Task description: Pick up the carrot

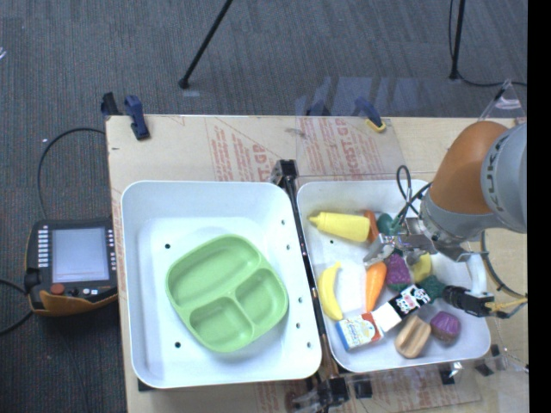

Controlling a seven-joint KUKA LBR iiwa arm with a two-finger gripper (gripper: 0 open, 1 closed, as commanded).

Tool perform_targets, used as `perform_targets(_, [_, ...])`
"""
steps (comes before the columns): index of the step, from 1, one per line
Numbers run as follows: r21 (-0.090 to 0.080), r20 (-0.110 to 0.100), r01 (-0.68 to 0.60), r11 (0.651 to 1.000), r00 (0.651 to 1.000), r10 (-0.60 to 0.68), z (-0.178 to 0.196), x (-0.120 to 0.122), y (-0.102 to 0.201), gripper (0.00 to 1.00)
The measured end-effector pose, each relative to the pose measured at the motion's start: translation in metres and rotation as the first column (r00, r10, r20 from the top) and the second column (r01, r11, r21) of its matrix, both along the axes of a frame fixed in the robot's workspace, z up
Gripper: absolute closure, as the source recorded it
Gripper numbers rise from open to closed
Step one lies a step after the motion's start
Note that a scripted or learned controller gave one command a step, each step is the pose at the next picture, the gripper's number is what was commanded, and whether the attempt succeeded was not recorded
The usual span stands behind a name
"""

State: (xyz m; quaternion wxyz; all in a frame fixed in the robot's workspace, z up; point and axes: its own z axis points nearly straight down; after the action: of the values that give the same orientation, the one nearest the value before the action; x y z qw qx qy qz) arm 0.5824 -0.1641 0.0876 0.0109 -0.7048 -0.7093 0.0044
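Two white bins sit side by side; the left bin [138, 231] holds a green divided plate [226, 292]. In the right bin [314, 198], the carrot [374, 285] lies among toys, between a banana [330, 289] and a purple piece [398, 272]. The gripper [385, 249] hangs just above the carrot's far end; its state cannot be told.

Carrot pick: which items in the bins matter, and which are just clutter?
Matters:
- carrot, in the right bin
- gripper, just above the carrot's top end

Clutter:
- banana
- yellow bottle
- purple grapes
- small carton
- bread roll
- green divided plate, left bin
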Motion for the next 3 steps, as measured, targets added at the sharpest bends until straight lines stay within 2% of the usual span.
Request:
perform_targets(1, [-0.004,0.017,0.006,1.0,1.0,-0.006,0.019,0.005,-0.004,1.0])
perform_targets(2, [-0.004,0.01,0.048,0.999,0.999,-0.048,-0.003,-0.11,0.044,1.0])
perform_targets(3, [-0.006,0.015,0.158,0.987,0.987,-0.158,-0.002,-0.069,0.086,1.0])
